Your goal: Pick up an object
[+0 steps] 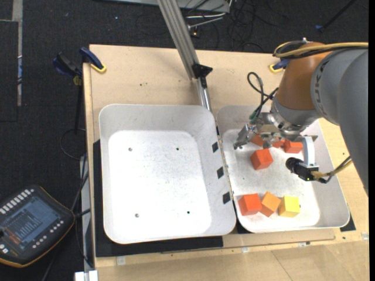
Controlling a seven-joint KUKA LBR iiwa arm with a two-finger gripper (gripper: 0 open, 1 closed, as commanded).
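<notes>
Gripper (262,138) just above the orange block (262,158) in the right bin (334,212) — finger state impossible to tell.

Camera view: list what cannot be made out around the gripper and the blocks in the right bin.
- Gripper: whether its fingers are open or shut, hidden under the wrist.
- Orange block just below it: whether the gripper touches it.
- Two orange pieces beside the gripper: their shape and number, partly covered by the wrist.
- Right bin: its far right corner, hidden by the arm.
</notes>
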